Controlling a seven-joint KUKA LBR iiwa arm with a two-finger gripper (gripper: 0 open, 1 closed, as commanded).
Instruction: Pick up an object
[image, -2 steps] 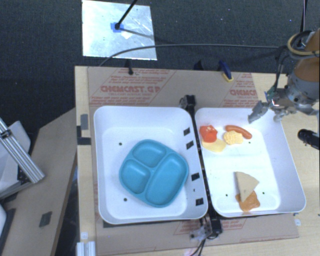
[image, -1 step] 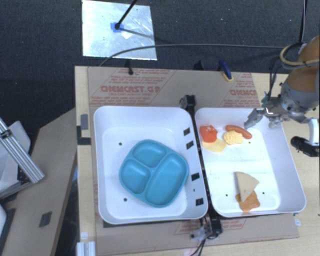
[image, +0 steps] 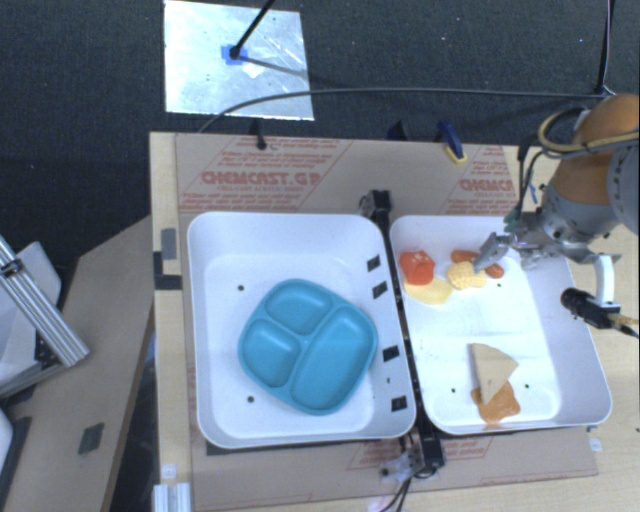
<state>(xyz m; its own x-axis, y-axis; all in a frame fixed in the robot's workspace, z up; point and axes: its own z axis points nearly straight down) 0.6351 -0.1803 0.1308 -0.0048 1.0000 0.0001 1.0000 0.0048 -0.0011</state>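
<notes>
The right bin (image: 570, 340) holds several small food items. An orange-red piece (image: 418, 266) lies at its upper left, with a pale yellow piece (image: 432, 292) just below it. A yellow lump (image: 463, 276) and small orange bits (image: 466, 257) sit to their right. A tan wedge (image: 491, 367) rests on an orange piece (image: 500, 404) near the bin's front. My gripper (image: 493, 253) hangs low over the upper part of the right bin, its tip right beside the yellow lump and orange bits. Nothing is visibly held.
The left bin (image: 225, 250) holds a blue divided plate (image: 307, 345). A black divider with clips (image: 392, 320) runs between the bins. The arm's grey body and orange band (image: 590, 170) lean in from the upper right. A cable end (image: 590, 305) hangs over the right bin's right side.
</notes>
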